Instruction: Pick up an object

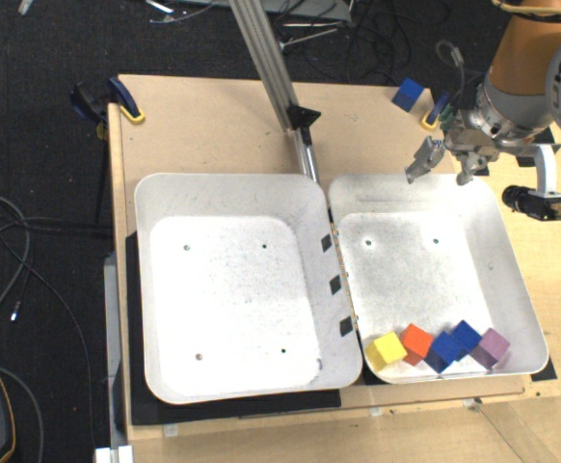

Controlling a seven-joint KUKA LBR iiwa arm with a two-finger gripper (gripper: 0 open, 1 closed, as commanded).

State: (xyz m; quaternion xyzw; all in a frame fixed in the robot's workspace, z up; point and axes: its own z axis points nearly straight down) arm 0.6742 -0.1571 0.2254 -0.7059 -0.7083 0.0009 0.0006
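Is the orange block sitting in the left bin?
No. The orange block lies in the right bin, along its near edge between the yellow block and blue blocks.

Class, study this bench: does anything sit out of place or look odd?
Yes. One blue cube lies on the bare bench outside both bins, while the yellow, orange, blue and purple blocks crowd the right bin's near edge.

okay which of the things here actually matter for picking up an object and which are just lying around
For the job: gripper, jaws open above the right bin; yellow block, orange block, blue blocks, purple block.

Lying about: left bin, blue block on the bench, clamp.
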